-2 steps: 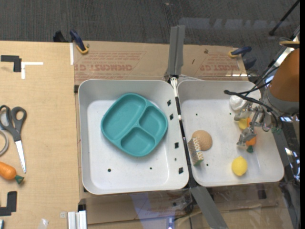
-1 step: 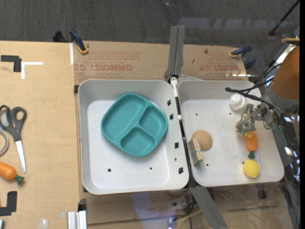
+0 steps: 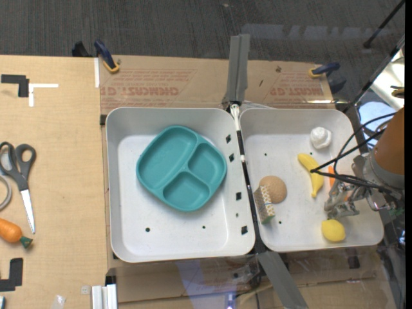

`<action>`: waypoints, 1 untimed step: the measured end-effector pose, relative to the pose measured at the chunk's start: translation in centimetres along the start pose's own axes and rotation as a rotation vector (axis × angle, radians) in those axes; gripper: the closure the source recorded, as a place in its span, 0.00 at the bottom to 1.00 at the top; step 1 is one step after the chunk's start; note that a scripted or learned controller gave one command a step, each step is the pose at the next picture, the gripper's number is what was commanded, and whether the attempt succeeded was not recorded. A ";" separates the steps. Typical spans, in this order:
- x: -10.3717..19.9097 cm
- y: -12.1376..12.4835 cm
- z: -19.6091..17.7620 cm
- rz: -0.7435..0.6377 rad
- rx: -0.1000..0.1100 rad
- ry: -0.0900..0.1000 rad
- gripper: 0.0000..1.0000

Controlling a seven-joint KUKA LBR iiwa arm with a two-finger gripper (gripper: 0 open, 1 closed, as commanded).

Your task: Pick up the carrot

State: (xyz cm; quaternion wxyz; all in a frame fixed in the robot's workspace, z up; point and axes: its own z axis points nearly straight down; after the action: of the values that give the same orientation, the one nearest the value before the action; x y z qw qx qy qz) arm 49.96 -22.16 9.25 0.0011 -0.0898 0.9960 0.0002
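The pincer is hanging low in the right bin, near its right wall, right over an orange sliver that is looking like the carrot, lying between the banana and the lemon. Whether the pincer is spread or pressed together, I cannot tell. The risk: with the banana just beside and the lemon so near, it could be nudging or catching the wrong fruit.
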 end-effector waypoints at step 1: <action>-0.3 7.2 -9.7 0.045 0.000 -0.001 1.00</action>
State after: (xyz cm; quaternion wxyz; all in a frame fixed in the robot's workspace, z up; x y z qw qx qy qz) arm 48.92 -15.06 18.92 0.0014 -0.0673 0.9977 0.0003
